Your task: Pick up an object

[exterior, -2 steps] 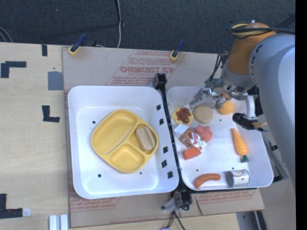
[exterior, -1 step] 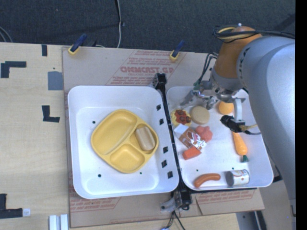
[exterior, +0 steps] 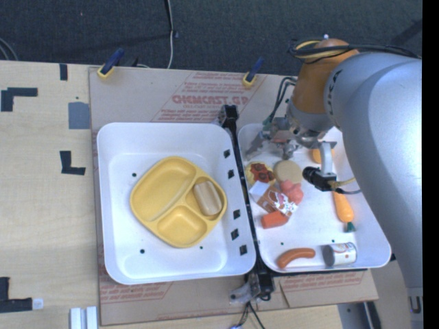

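My gripper [exterior: 274, 146] hangs over the far end of the right bin [exterior: 374, 242], open, with nothing between its fingers. Just in front of it lie a beige round piece [exterior: 288, 169] and a small red-brown patterned item [exterior: 260, 173]. Further toward the front sit a red-and-white packet [exterior: 278, 201], a red piece [exterior: 274, 219], a sausage [exterior: 296, 256], a small can [exterior: 340, 253] and an orange carrot [exterior: 343, 208]. The arm's wrist hides the bin's far right corner.
In the left bin [exterior: 110, 184] sits a yellow divided plate [exterior: 161, 194], with a tan bread roll [exterior: 208, 198] in its right compartment. A black divider [exterior: 239, 184] runs between the bins. The large grey arm [exterior: 391, 129] overhangs the right bin's right side.
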